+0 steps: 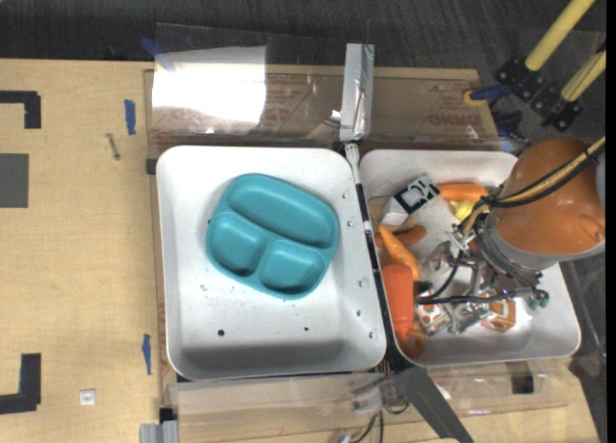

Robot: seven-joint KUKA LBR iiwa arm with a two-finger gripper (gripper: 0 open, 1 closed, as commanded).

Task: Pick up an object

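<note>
**Basically: pincer down in a crowded bin, grasp unclear**

Pincer (472, 292) sits low in the right bin (558, 335), under the orange band (553, 205) of the arm, tangled visually with cables and bracket parts. Cannot tell whether it is open or closed, and nothing is clearly seen held in it.

Candidate things lie packed right around it. Just to its left: a long orange carrot-like item (399, 287), running along the bin's left wall, with a smaller orange piece (402, 237) touching its upper end. Just below: a crumpled orange-and-white wrapper (462, 316). Above-left: a black-and-white tag-like item (416, 194), and a yellow bit (465, 208) near it. Which one is targeted — cannot tell.

Risks, my judgement:
- Clutter: closing here may catch two things or only an edge, so the item slips on lift.
- Wrapper is thin and flat; likely to crumple or slide out.
- Carrot-like item is against the wall; approach there could bump the rim.
- Loose cables near the tips could snag items.

Farther left, well apart from the pincer: the left bin (183, 325) with a teal divided tray (272, 234), untouched. Counter (67, 239) beyond.
</note>
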